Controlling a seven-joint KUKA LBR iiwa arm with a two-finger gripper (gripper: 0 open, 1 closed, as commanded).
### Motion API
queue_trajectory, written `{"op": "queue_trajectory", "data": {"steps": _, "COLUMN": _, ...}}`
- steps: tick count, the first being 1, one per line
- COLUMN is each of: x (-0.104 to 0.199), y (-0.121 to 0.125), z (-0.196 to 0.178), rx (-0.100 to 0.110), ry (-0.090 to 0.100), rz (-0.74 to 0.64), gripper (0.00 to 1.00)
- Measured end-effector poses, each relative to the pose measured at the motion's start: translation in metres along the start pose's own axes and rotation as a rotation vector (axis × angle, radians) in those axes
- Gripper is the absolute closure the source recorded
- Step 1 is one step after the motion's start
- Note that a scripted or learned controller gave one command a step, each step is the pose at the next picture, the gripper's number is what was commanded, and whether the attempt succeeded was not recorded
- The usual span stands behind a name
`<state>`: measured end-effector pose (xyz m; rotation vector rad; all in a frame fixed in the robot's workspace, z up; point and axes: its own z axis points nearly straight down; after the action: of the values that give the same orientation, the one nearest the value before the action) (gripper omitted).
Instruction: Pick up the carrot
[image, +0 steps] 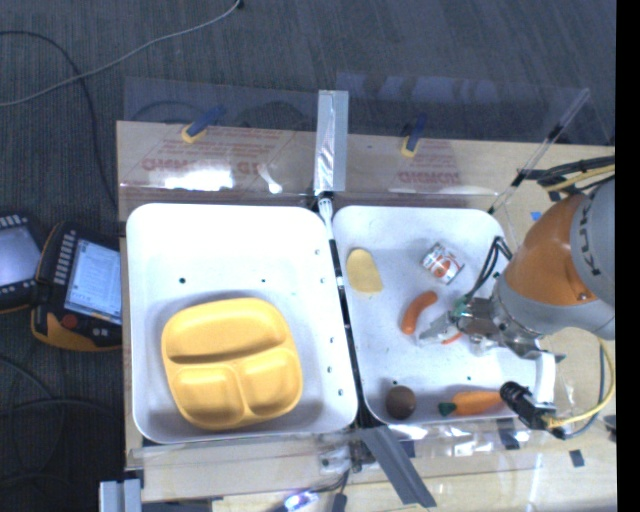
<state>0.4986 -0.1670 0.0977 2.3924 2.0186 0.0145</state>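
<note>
The arm (560, 275) is reaching in from the right, low over the right bin (400, 225), its gripper (437, 328) spread open beside a sausage (418, 312). The carrot (474, 403) is lying untouched along the near wall.

You're looking at a robotics lab: a wooden bench (560, 160) on dark carpet (60, 120) carries two white bins (230, 225) behind clear plastic shields (230, 150). Loose cables (70, 70) trail across the floor, and a teach pendant (80, 290) lies beside the bench.

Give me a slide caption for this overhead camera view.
Gripper hovers beside a sausage; the carrot lies untouched.
</note>
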Motion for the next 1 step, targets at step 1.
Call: {"op": "queue_trajectory", "data": {"steps": 1, "x": -0.0244, "y": -0.0085, "z": -0.0556, "rx": 0.02, "ry": 0.003, "rz": -0.144, "gripper": 0.0}}
